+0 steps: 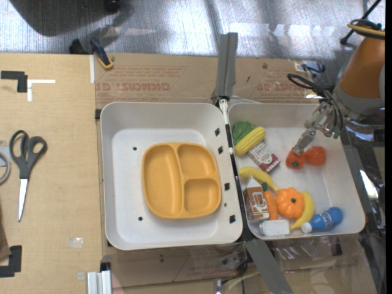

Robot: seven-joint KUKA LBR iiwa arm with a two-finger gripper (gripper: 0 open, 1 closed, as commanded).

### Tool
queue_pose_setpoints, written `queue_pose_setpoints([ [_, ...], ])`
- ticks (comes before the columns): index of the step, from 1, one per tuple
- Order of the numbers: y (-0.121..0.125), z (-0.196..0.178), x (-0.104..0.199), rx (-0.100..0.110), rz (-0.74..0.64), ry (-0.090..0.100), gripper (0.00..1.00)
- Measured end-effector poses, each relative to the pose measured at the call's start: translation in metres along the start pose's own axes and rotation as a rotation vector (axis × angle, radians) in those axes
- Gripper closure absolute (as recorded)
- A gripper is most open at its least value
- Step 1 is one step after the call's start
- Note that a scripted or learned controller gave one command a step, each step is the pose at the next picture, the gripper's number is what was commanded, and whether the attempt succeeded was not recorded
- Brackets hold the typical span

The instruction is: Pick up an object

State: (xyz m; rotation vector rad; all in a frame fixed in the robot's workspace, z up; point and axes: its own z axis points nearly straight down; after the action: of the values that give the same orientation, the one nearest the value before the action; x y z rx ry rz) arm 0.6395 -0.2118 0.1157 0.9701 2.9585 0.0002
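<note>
The gripper [302,146] hangs over the right bin [350,164], its tip just above the red-orange toy vegetable [306,157]; that piece lies directly beneath, long axis running left-right; whether the claw is spread, I cannot tell.

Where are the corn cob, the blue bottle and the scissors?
corn cob [250,140]: camera view, middle of the yellow cob.
blue bottle [327,218]: camera view, middle of the blue body.
scissors [26,152]: camera view, on the black handles.
</note>
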Motion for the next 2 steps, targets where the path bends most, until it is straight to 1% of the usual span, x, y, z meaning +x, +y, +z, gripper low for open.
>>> queue_pose_setpoints([
  [1,-0.001,0.007,0.031,-0.001,0.021,-0.004,0.00],
  [2,0.000,-0.003,0.030,-0.001,0.018,-0.007,1.00],
])
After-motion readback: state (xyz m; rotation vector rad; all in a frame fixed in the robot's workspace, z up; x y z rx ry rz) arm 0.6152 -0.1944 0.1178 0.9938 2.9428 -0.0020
